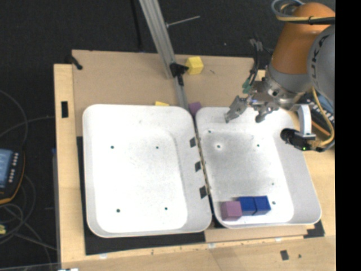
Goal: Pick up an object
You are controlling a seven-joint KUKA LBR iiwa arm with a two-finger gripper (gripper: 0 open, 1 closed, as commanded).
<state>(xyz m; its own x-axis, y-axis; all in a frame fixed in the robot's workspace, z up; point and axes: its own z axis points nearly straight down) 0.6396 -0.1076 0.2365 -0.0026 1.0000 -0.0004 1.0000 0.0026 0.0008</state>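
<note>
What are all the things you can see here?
Bins: 2, white, side by side on the bench, left bin and right bin.
Blue blocks: 2, blue, touching, near front edge of the right bin.
Purple block: 1, purple, right bin, just left of the blue blocks.
Yellow block: 1, yellow, on the bench behind the bins.
Small purple piece: 1, purple, behind the bins where they meet.
Small yellow piece: 1, yellow, behind the left bin's back rim.
Metal rail: 1, grey, slanting from the top down to the bins.
Bench: 1, tan.
Arm: 1, grey and orange, at right.
Gripper: 1, open, holding nothing, over the right bin's back edge.
</note>
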